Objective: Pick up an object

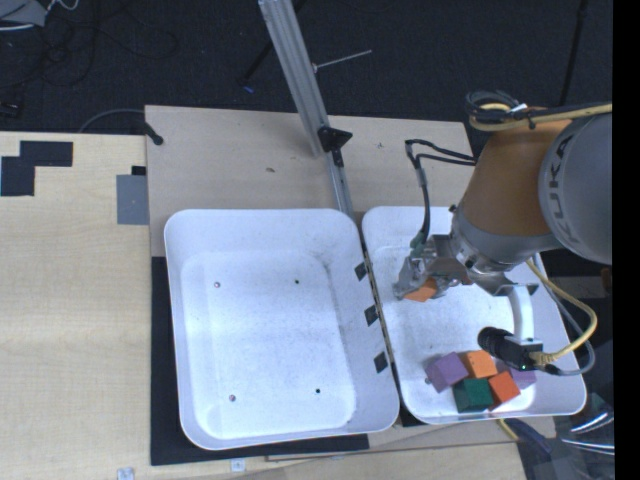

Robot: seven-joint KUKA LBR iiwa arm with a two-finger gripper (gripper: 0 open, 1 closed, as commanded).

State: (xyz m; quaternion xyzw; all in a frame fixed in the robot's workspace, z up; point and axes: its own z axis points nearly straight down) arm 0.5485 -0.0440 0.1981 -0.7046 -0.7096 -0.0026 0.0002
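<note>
The two-finger metal gripper [420, 280] of the grey arm is low inside the right shallow white bin [395, 230], near its upper left part. A small orange block [423, 291] sits between the fingers, so they are closed on it. In the lower corner of the same bin lie a purple block [446, 370], a second orange block [482, 363] and a green block [472, 396], touching each other. The left white bin [190, 268] is just beside.
</note>
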